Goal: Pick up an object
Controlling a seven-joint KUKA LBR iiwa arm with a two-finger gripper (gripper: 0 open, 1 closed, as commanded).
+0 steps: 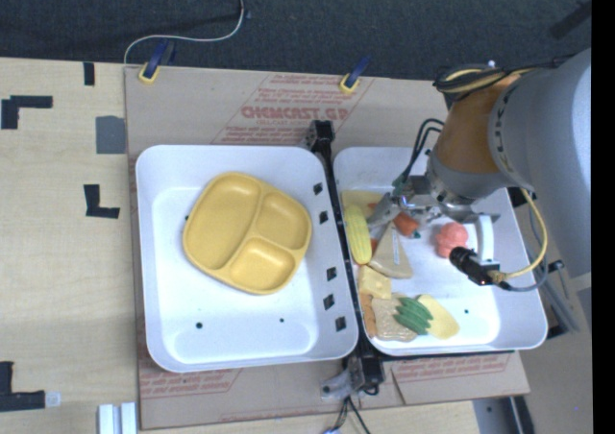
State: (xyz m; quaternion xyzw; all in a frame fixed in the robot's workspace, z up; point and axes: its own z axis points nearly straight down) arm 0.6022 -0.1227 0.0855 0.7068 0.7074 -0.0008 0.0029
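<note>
Gripper (399,214) sits low in the right bin (509,326), over the food-toy pile; finger state cannot be told from this angle, nothing visibly held. Candidate objects all close around it: small orange-red piece (409,225) right at the tip, possibly touching, corn cob (357,233) just to its left against the bin's inner wall, pale wedge (392,256) just below it, pink-red round toy (452,237) to its right past the wrist. Further below: green piece (415,313) lying on a yellow piece (440,319), near the cracker-like slab (386,322). Yellow divided plate (248,230) in the left bin (163,326), well to the left, not the likely target. Step looks like descend-and-grasp on the orange-red piece. To do it well: centre over one item, avoid straddling the wedge too, close fully before lifting, lift straight up so the cluttered neighbours don't drag.
</note>
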